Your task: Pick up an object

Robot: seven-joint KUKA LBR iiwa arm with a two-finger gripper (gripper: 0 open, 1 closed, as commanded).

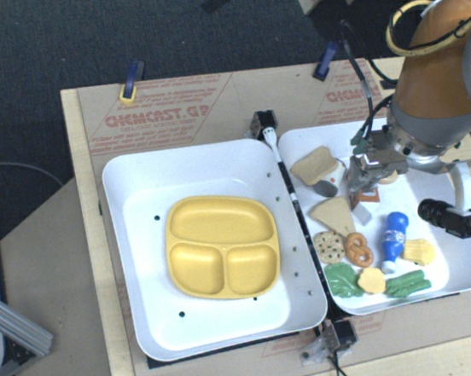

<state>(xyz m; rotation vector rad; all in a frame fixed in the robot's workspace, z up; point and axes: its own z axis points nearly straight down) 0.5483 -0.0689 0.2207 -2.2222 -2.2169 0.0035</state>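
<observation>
Camera view: grey KUKA arm with the orange band reaches in from the right, its two-finger gripper (362,182) low over the right shallow white bin (470,268), near that bin's far middle. Finger state cannot be told; the wrist body and cabling hide the tips, and nothing is clearly seen pinched. Just beside the gripper lie a tan bread-slice toy (314,165) toward the bin's far left corner and a pale beige wedge-shaped piece (334,215) below it. Along the near edge sit a chocolate-chip cookie toy (329,248), a brown pretzel toy (357,250), a blue-and-white plastic bottle (394,236), a green leafy plastic piece (343,279), a round yellow plastic piece (371,281) and a green bean-pod toy (407,284). Left shallow white bin (124,189) carries a yellow three-compartment plastic plate (222,246) in its middle. Judged step: descent or grasp attempt on something at the far middle, likely the wedge or bread. Next move calls for a firm close, then a straight lift clear of neighbours.
</observation>
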